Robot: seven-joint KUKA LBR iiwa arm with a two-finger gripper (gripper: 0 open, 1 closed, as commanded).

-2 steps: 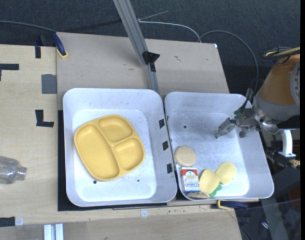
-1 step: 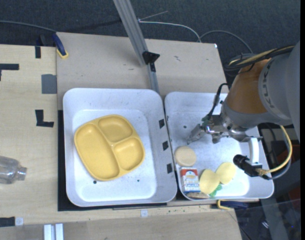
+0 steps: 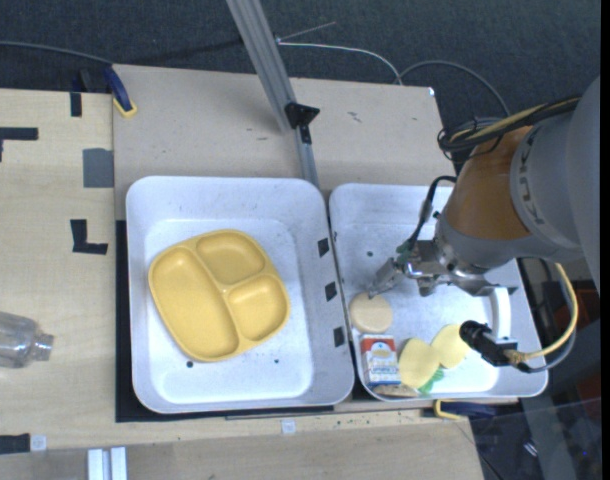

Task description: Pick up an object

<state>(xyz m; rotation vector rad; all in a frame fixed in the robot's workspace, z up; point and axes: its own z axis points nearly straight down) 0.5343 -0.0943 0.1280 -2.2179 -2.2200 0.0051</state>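
Observation:
In the right bin (image 3: 385, 208) lie a round cream-coloured disc (image 3: 371, 314), a small red and white carton (image 3: 381, 358) and two pale yellow pieces (image 3: 431, 354) with a bit of green beside them, all near the front. My gripper (image 3: 405, 268) hangs over the middle of this bin, just above and to the right of the cream disc. One grey finger (image 3: 385, 278) slants down toward the disc. Nothing shows between the fingers. The arm's orange band (image 3: 485, 208) sits over the bin's right side.
The left bin (image 3: 145, 208) holds a yellow divided plate (image 3: 218, 293). A metal pole (image 3: 265, 48) slants in from the top to the bins' divider. A clear plastic bottle (image 3: 13, 340) lies at the bench's left edge. Cables (image 3: 545, 343) loop by the right bin's right rim.

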